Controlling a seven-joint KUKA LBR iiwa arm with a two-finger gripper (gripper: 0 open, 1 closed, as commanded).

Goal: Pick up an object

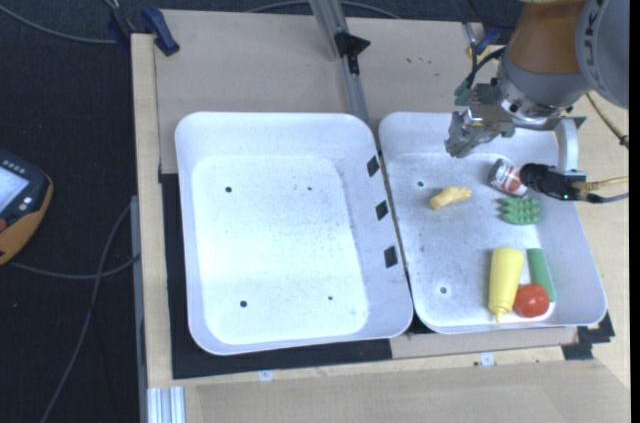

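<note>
Nearest you, at the front of the right-hand white plastic bin (436,309), lie a yellow squeeze-bottle toy (503,279), a round red tomato-like piece (533,300) touching its lower end, and a slim green stick-shaped piece (541,267) just beside them. Further back you see a spiky green plastic piece (519,210), a small red-and-white can on its side (505,176), and a little yellow banana-shaped piece (450,197) lying alone near the bin's middle.

You find the end effector (462,144) over the back of this bin, behind the banana-shaped piece and slightly to its right, clearly apart from it; the can lies just to its right. Nothing sits in it that you can see, and you cannot tell whether it is open or closed.

Your grey arm with the orange band (553,21) reaches in from the right, wrist bent downward toward the bin floor. Beside it, the left-hand white bin (270,229) rests on the wooden bench (260,61).
</note>
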